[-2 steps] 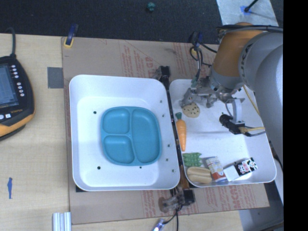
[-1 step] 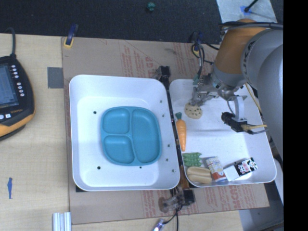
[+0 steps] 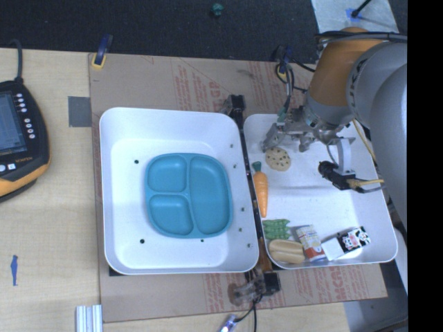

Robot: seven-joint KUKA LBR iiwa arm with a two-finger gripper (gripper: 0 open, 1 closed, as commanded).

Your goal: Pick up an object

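Gripper (image 3: 285, 141) hovering over right bin's (image 3: 374, 254) far-left corner, fingers spread a bit, gripping nothing. Cookie (image 3: 278, 159) sitting just under it. Carrot (image 3: 260, 192) lying along left wall; can (image 3: 309, 243), carton (image 3: 354, 241) crowding near edge. Blue plate (image 3: 188, 195) resting in left bin (image 3: 118, 185).

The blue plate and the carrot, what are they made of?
The blue plate looks like smooth matte plastic, moulded in one even colour with three compartments. The carrot is probably toy plastic too: its orange is very uniform and slightly shiny.
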